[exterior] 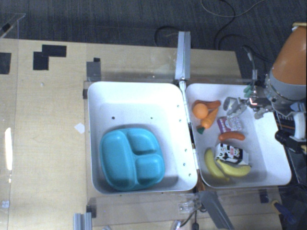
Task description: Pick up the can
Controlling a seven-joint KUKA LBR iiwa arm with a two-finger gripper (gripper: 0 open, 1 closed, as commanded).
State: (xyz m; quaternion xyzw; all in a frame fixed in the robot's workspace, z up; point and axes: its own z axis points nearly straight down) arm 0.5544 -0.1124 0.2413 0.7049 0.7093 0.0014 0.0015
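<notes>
Well below the hand, toward the near side of the right bin, the can lies with its black-and-white label up. It rests against the banana, which curves along its near side. Between the can and the hand lie a reddish sausage and, just under the hand, a purple and clear packet. Whether the hand is spread or pressed together cannot be told from this angle; it hangs over the far part of the right bin, apart from the can, with nothing seen in its hold. To the hand's left sit an orange and a carrot, touching each other. Behind the hand rises the arm's orange band.

Further left of the hand, past the bins' shared wall, the left bin holds a blue divided tray. Both bins rest on a pale wooden table with black square marks at its far left. A metal bar stands beyond the bins. Beyond the table is dark carpet with loose cables.
</notes>
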